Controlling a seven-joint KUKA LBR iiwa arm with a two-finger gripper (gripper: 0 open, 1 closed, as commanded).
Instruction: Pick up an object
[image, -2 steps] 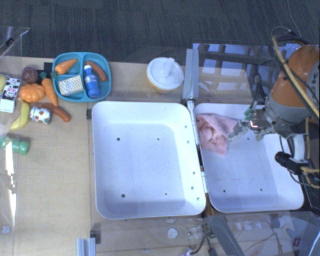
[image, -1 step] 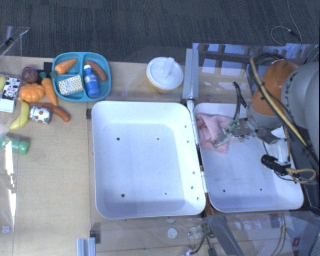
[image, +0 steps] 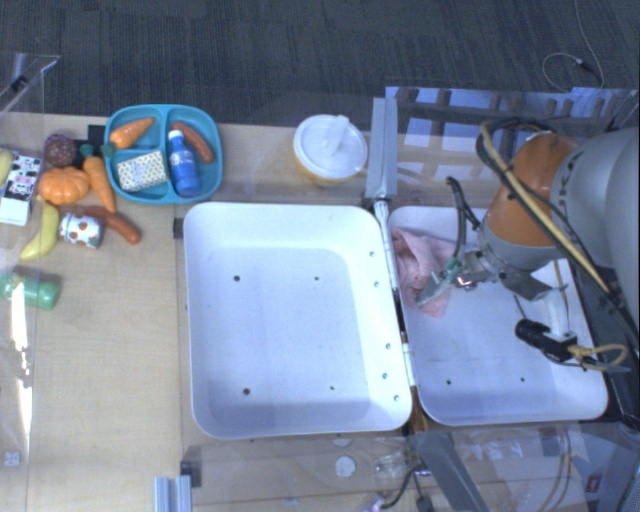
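Cloth (image: 418, 262), pink and crumpled, is the thing we take to be the target: it lies bunched in soft folds against the near wall of the right bin (image: 520, 395), just to the left of the claw (image: 440, 284) and partly under its tip. We read its place as a matter of where a limp thing settles, heaped by the divider between the bins rather than spread flat. It looks thin and slack, pale pink with darker creases, and we judge it would drape and slip rather than hold a shape. The claw sits low over the cloth's right edge, tilted down toward it, reaching in from the right on the grey arm (image: 600, 200) with its orange band; we cannot tell whether it is parted or closed, nor whether any fold sits in it. Farther left of the claw, the left bin (image: 290, 320) sits alongside. Well beyond it, up and to the left, we see a blue divided tray (image: 205, 128) of toy food, loose toy vegetables, and a yellow lidded cup (image: 331, 148) nearer.
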